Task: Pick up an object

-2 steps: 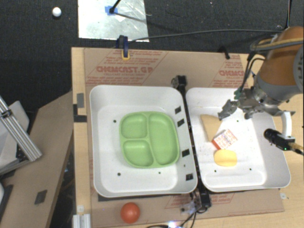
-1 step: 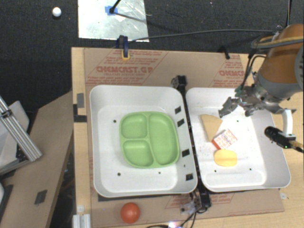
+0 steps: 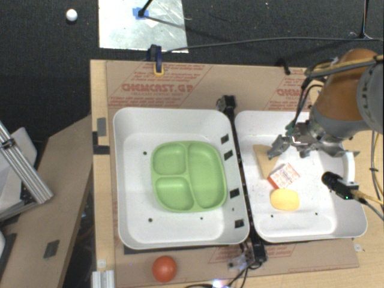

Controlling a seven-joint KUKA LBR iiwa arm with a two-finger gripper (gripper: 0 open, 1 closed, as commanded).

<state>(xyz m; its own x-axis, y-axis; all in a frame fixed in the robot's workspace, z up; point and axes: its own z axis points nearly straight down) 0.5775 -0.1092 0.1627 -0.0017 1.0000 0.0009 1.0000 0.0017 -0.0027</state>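
Note:
In the right bin [image 3: 318, 227] lie a tan wedge [image 3: 263, 158], a small red-and-white packet [image 3: 284, 176] and a yellow lemon-like lump [image 3: 284, 200]. My gripper [image 3: 290, 147] hangs over the bin's upper middle, just right of the wedge and above the packet. Its fingers are spread open and hold nothing. The grey arm with its orange band [image 3: 348, 92] comes in from the right.
The left bin [image 3: 129, 161] holds a green divided plate [image 3: 188, 176]. A red ball [image 3: 164, 267] rests on the cardboard in front of the left bin. A black divider with clips [image 3: 235, 173] runs between the bins.

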